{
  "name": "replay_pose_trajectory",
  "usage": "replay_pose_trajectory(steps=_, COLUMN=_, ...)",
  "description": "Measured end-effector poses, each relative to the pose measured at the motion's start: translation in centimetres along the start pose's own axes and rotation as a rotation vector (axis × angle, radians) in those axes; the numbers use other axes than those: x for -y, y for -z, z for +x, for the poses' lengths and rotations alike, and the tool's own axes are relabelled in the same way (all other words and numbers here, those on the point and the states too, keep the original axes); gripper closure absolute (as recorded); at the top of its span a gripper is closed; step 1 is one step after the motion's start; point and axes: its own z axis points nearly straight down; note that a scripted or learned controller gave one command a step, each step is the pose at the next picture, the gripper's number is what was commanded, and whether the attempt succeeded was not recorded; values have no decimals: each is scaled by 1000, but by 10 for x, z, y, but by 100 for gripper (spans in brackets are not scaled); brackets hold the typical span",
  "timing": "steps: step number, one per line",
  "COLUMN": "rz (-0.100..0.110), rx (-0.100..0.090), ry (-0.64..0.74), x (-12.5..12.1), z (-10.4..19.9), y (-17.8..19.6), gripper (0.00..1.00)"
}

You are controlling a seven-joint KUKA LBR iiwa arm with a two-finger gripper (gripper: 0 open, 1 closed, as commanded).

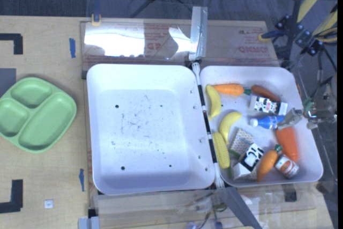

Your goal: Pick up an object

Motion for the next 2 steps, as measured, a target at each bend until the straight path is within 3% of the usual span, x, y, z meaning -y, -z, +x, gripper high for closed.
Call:
replay_pose_trajectory(steps=1, rz=-12, rx=4, ry=192, x=-42, z=48, y=-65, gripper=0)
replay_pose_trajectory(steps=2, rz=-4, rx=2, ry=374, x=-65, z=91, y=-35, gripper=0)
